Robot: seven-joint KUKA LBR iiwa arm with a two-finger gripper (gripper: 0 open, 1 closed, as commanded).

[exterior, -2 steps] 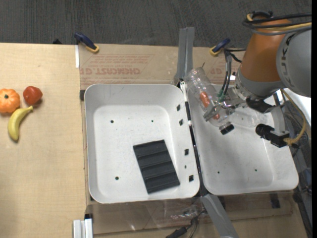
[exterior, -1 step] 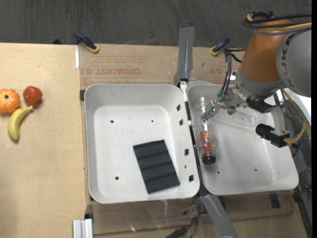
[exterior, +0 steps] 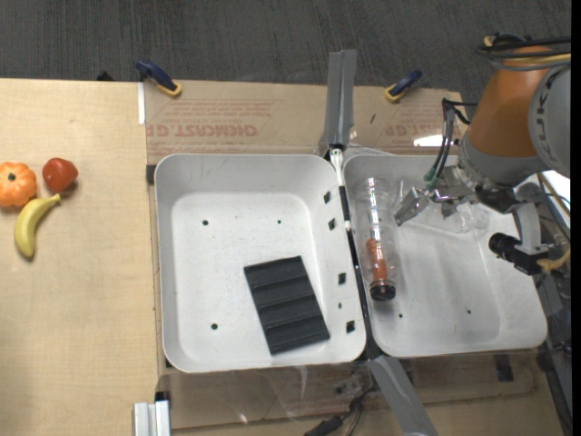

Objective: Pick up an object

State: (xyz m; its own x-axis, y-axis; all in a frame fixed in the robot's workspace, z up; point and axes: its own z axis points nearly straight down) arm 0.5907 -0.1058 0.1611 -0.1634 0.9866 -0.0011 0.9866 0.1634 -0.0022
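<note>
- Nearest the camera, a black ridged block (exterior: 286, 304) lay flat in the left bin (exterior: 182, 271), toward its near-right part and turned at a slight angle to the bin walls.
- Both white bins stood side by side on the bench; a grey divider bar (exterior: 339, 98) ran along the seam between them toward the far side.
- Along the left wall of the right bin (exterior: 472, 330) lay a clear tube-like bottle (exterior: 377, 243), lengthwise from far to near, with an orange-red band around its lower part and a dark cap at the near end.
- Just right of the bottle's far end, some clear, crumpled plastic-looking material (exterior: 454, 214) sat on the floor of the right bin; its exact form could not be made out.
- The gripper (exterior: 410, 205) was low over the far part of the right bin, beside the bottle's far end but apart from it. Whether its fingers were open or closed could not be told, and nothing could be seen held between them.
- The arm (exterior: 508, 116) reached in from the right, its orange band above the wrist plainly visible.
- Well apart on the wooden bench top (exterior: 82, 334) at far left lay an orange fruit (exterior: 15, 185), a red fruit (exterior: 60, 174) touching it, and a banana (exterior: 31, 225) just nearer.
- Two blue and yellow clamps (exterior: 159, 77) held a cardboard sheet (exterior: 236, 121) at the far edge.
</note>
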